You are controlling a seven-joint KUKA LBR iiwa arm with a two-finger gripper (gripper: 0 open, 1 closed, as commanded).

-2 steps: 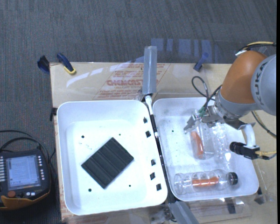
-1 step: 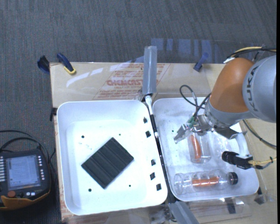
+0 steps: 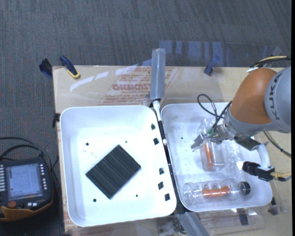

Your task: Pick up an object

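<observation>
Fingers on the gripper (image 3: 209, 144) were hidden by the wrist, so open or closed could not be told. At far left a teach pendant (image 3: 22, 183) lay on the floor. On the table, the left bin (image 3: 69, 127) held a black ribbed pad (image 3: 113, 171). In the right bin (image 3: 179, 119), the gripper sat just above a clear tube (image 3: 209, 157) with an orange core; a second clear tube (image 3: 214, 191) lay nearer the front rim.

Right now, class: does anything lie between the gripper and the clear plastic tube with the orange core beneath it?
Nothing visible does. The gripper hangs directly over the clear plastic tube with the orange core in the right white bin.
</observation>
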